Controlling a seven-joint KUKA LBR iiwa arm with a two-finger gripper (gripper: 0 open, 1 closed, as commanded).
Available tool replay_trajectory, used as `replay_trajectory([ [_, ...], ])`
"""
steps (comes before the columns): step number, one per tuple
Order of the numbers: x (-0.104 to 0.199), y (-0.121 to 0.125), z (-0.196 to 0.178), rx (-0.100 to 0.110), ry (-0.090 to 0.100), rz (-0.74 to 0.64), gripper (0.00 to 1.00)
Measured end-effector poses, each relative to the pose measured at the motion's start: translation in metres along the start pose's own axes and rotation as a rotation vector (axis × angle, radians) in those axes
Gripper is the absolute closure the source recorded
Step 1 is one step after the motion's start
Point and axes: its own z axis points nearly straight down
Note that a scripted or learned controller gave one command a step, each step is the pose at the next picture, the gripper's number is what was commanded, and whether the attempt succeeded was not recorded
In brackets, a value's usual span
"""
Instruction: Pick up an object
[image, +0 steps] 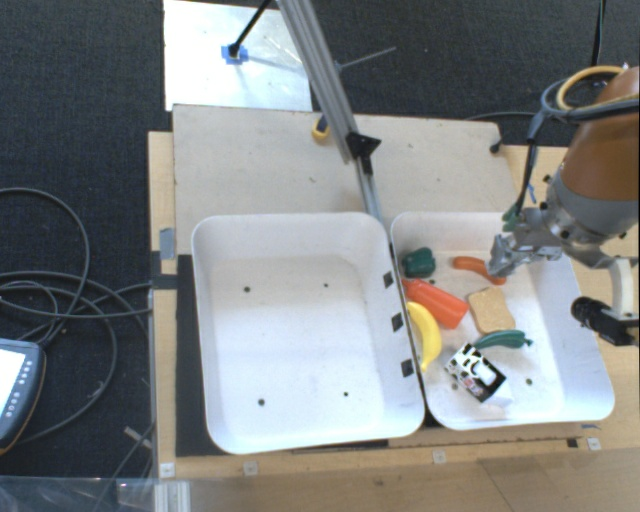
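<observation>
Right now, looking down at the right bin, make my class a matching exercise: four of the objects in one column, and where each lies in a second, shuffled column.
Things:
1. banana
2. dark green object
3. slice of bread
4. black-and-white object

Places:
A. middle of the right bin
B. nearest the bin's front edge
C. far left corner
D. along the left wall

Pairs: 1-D, 2-C, 3-A, 4-B

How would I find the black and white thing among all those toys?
Look at the right-hand bin of the two white bins, where all the toys lie. Go to its near end, just right of the yellow banana and below the tan slice of bread. The black and white block lies there, the one patterned piece among plain-coloured toys.
</observation>
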Motion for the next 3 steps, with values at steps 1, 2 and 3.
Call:
replay_trajectory([
  [1,0.052,0.012,0.015,0.000,0.000,0.000,1.00],
  [2,0.110,0.024,0.010,-0.003,0.000,-0.002,1.00],
  [3,0.172,0.021,0.015,-0.001,0.001,-0.001,1.00],
])
